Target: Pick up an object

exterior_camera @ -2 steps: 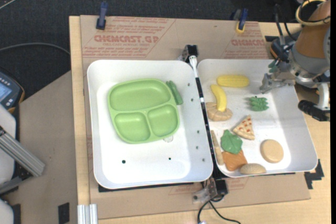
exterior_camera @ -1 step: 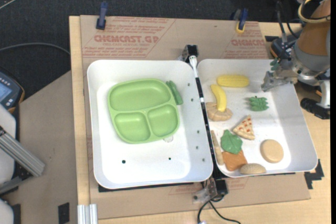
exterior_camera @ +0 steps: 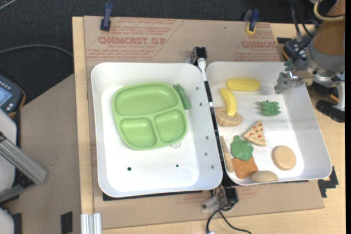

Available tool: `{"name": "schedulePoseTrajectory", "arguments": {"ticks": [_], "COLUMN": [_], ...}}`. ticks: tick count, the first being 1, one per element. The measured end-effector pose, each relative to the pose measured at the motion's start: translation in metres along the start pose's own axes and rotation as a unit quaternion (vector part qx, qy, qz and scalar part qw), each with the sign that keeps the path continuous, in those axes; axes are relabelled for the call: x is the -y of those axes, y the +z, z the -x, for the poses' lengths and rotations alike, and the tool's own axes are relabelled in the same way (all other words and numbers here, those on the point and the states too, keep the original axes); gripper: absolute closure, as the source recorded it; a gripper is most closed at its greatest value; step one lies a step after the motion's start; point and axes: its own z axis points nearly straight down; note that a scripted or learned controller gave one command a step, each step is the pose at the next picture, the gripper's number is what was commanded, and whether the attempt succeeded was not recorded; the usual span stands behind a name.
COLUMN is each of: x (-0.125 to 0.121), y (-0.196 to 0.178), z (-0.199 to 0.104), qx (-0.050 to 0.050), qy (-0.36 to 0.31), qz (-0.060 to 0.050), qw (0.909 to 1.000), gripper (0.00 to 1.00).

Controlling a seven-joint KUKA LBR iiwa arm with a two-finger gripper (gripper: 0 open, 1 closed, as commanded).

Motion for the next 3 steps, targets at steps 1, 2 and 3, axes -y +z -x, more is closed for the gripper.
{"name": "schedulePoseTrajectory", "arguments": {"ticks": [1,2,3], "x": [-0.001,-0.002,-0.002], "y": [-0.011,-0.021,-0.032], "z": [0.0,0.0,0.001], "qx": [0.001,0.002,0.003], "qy": [-0.001,-0.001,-0.001], "qz": [0.002,0.003,0.005], "qw": [1.0,1.0,1.0], "gripper": [1.0,1.0,1.0]}}
